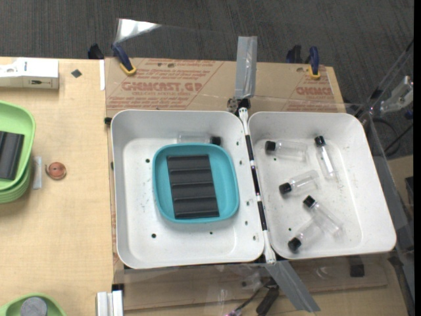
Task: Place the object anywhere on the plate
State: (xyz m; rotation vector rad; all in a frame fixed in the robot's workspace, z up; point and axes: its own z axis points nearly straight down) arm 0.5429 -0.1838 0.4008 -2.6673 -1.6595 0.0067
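A teal square plate point(228, 180) lies in the left white bin point(131, 196), with a black ribbed insert point(192, 185) covering its middle. Several clear vials with black caps lie scattered in the right white bin point(368, 176): one near the back left point(284, 149), one at the back right point(324, 155), one in the middle point(297, 182), and two toward the front point(322, 215) point(306, 236). One more clear vial point(196, 139) with a black cap lies in the left bin just behind the plate.
A cardboard sheet point(164, 81) held by clamps lies behind the bins. A green dish point(16, 153) sits at the far left on the wooden bench, a small round orange piece point(56, 170) beside it. A white box point(29, 75) lies at the back left.
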